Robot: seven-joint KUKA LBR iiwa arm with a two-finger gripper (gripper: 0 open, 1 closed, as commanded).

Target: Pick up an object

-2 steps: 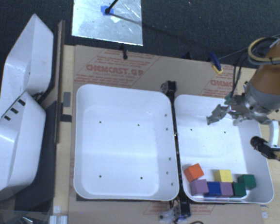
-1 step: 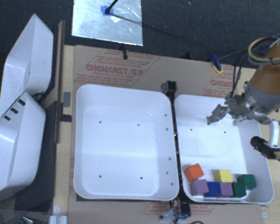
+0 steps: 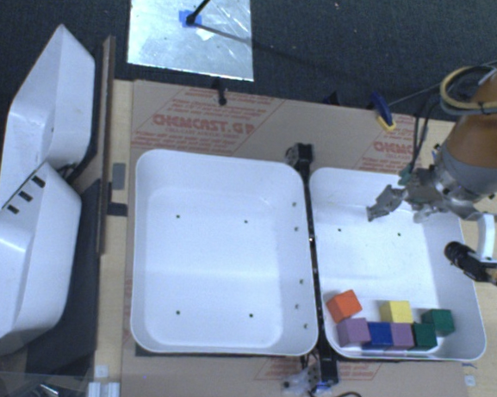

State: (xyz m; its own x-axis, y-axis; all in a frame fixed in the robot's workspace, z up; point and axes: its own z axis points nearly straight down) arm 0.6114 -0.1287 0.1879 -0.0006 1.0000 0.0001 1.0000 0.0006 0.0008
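camera view: fixed overhead, slanted, both bins in frame
arm: grey KUKA point(image 3: 487, 136) with orange band, enters from the right, wrist over the upper part of the right bin
gripper point(image 3: 384, 205): above the right bin's upper middle, fingers point left; nothing between them; spread too small and blurred, cannot tell wide or narrow
right bin point(image 3: 354, 181): white, shallow, blocks bunched along its near edge
orange block point(image 3: 344, 304): leftmost, turned at an angle, just above-left of the purple one
purple blocks point(image 3: 353, 330): one at the left of the front row, second purple one further right past the blue
blue block point(image 3: 380, 334): front row, between the two purples, touching both
yellow block point(image 3: 396, 312): behind the blue one
green blocks point(image 3: 437, 321): right end of the cluster, one near the bin wall, one just in front-left of it
gripper vs blocks: well apart, blocks untouched
left bin point(image 3: 217, 260): white, side by side with the right one, rims touching
bench: cardboard sheet point(image 3: 203, 124) with red print under both bins
spare bins point(image 3: 35, 218): two white, stacked tilted at far left
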